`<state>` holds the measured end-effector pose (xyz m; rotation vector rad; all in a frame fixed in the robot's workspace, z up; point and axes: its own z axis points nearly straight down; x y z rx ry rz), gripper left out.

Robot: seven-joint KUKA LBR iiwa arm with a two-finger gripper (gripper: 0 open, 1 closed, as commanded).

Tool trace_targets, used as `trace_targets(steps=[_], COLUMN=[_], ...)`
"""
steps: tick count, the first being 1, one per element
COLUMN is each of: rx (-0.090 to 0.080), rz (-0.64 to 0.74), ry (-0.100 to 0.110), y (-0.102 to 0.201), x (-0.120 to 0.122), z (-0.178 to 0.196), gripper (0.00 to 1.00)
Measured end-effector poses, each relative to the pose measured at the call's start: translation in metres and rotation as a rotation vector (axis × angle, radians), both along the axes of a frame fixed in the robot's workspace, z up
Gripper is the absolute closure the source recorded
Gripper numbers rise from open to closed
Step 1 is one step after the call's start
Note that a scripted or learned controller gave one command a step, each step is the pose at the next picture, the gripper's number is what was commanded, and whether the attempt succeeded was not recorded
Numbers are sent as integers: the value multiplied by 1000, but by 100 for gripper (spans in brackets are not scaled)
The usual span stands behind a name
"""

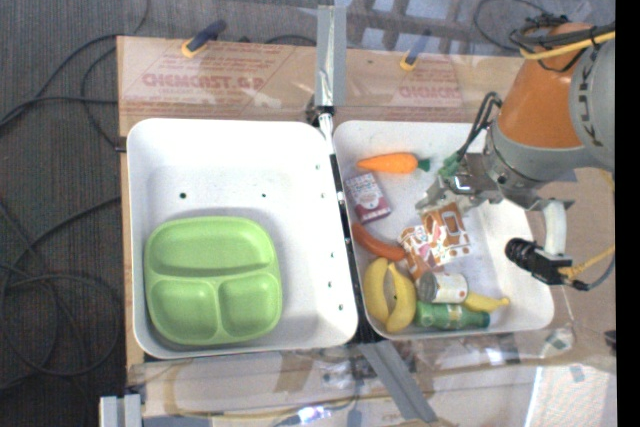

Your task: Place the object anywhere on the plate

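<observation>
The gripper (447,193) hangs low over the right bin (520,317), its metal fingers pointing down and to the left, just above an orange-and-white snack packet (437,240) that lies in the bin's middle. Whether the jaws are open or closed, I cannot tell (the fingers blur together with the wrist hardware), and nothing shows plainly between them. Behind the gripper the arm (555,110) rises to the right, grey with its orange band.

Around the packet the right bin is crowded. A carrot (388,163) lies at the far side, its green top pointing right. A small maroon box (368,196) sits to the left of the gripper, close to the bin's left wall. An orange-red sausage-shaped piece (376,242) lies slantwise beside the packet's left edge. At the near side a yellow banana (389,295) curves upright, with a small tin (443,288) just to its right, a green bottle (453,317) lying on its side below the tin, and a small yellow piece (486,301) at the bottle's right end.

The left bin (230,145) holds the green plate (213,279), a three-compartment tray resting in the near left part, well apart from the gripper and from every object in the right bin.
</observation>
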<state>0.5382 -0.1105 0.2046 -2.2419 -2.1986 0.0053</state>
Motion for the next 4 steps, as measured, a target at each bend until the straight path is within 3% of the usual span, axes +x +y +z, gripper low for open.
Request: trace_targets(steps=[1,2,3,4], rx=[0,0,2,1], rz=[0,-242,-240,-198], ry=[0,2,7,3], y=[0,-8,-7,67], x=[0,-34,-34,-56], z=[0,-47,-39,-22], gripper=[0,0,100,100])
